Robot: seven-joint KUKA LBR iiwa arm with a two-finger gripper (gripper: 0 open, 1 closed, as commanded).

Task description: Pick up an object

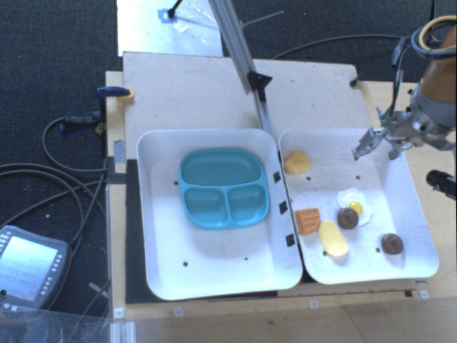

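Observation:
The right bin (414,191) holds several small items: a yellow lump (297,163) near its back left, an orange block (308,221), a pale yellow oval (333,239), a fried-egg toy (356,207) with a brown round piece (348,218) on it, and another brown round piece (391,244) at the front right. My gripper (378,145) hangs over the back right part of this bin, its fingers spread open with nothing between them, well above and right of the egg toy.
The left bin (157,213) holds a blue three-compartment tray (223,187). A grey pole (235,34) slants down to the divider between the bins. Cables and a pendant (28,263) lie off the bench at left.

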